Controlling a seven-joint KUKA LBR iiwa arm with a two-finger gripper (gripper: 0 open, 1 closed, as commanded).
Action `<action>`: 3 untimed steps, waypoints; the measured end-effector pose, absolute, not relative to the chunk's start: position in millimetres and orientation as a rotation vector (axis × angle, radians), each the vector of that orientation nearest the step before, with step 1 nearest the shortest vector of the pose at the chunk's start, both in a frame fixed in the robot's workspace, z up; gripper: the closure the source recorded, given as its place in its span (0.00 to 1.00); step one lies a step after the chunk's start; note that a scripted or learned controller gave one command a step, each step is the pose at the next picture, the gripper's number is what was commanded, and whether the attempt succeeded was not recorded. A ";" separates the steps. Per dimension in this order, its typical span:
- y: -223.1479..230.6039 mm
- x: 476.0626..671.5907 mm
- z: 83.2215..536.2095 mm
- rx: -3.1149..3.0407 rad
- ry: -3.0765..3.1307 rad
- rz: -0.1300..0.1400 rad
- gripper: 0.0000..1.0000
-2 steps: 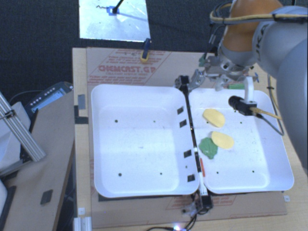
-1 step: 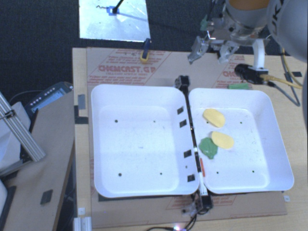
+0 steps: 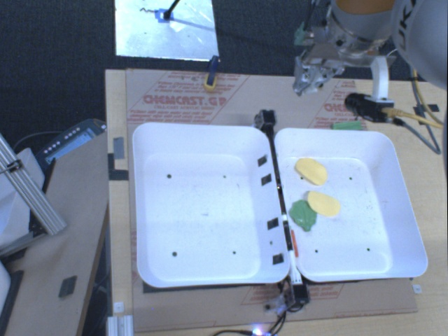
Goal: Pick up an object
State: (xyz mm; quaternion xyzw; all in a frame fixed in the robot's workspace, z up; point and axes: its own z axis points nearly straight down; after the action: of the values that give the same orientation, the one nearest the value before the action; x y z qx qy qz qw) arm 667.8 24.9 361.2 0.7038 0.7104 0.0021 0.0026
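Tool [image 3: 310, 82], its state impossible to tell, hangs beyond the right bin [image 3: 402, 187]; a clean descent should target one yellow piece [image 3: 311, 171] below it.

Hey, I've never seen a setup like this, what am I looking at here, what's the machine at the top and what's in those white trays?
This is one photo from a camera fixed above a workbench, looking down at a slant. The grey machine with the orange band at the top right is a robot arm. Its gripper, the part meant to pinch things, hangs above the bench behind the trays, and nothing is seen between its fingers. Two shallow white trays sit side by side. The left tray has only small dark dots on its floor. The right tray holds three small soft-looking pieces: a yellow piece farther back, a second yellow piece nearer, and a green piece touching that second one. The arm's job is to pick one up.
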 end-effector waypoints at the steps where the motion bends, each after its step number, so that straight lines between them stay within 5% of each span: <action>1: 19.5 664.4 508.0 2.205 2.219 0.021 1.00; 2: 69.4 648.1 433.9 2.215 2.233 -0.003 1.00; 3: 72.9 643.7 542.3 2.209 2.222 0.017 1.00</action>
State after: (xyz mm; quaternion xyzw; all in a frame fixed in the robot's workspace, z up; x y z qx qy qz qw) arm 643.7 72.9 542.3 0.7050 0.7092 0.0054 0.0041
